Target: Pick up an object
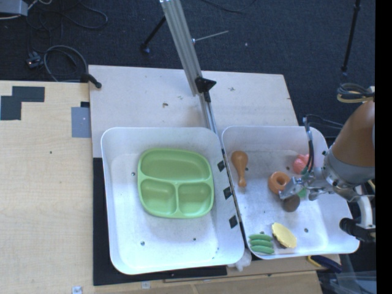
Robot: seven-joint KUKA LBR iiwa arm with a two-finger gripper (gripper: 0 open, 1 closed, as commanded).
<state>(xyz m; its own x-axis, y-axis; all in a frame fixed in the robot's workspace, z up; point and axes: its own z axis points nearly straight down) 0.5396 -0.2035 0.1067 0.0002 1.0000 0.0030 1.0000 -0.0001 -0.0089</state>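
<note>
beside the orange ring (279, 182), arm (354, 146)

Robotics lab: plywood bench (245, 90), white bins (122, 164), floor cables (61, 57), tripod stands.

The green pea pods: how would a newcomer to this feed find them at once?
Start at the right bin, the one without the green plate. Follow its near edge to the left corner. There the pea pods lie beside a yellow piece; they are the only green thing in that bin, far from the orange ring near the gripper.
</note>
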